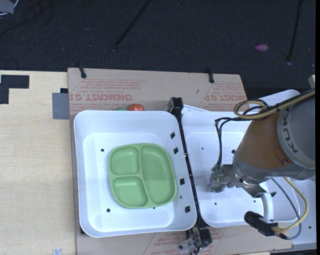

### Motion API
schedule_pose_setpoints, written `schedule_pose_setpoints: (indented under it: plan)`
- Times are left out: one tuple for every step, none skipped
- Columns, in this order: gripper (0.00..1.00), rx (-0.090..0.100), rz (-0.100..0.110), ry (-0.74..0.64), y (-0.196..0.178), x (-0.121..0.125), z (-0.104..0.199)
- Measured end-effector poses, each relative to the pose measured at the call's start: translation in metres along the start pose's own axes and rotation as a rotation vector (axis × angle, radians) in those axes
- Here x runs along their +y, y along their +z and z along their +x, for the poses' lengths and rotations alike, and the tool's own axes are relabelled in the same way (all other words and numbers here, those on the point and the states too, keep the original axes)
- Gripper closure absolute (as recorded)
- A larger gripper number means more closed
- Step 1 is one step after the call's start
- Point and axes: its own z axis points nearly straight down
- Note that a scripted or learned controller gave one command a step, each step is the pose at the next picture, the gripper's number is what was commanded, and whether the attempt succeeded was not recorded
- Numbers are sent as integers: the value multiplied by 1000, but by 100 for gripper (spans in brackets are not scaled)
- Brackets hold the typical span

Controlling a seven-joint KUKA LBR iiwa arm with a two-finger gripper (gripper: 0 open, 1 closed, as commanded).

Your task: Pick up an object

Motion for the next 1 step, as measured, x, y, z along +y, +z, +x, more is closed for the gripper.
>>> schedule_pose_setpoints:
  plan:
    - [100, -2, -8, -7, -57, 9, -6]
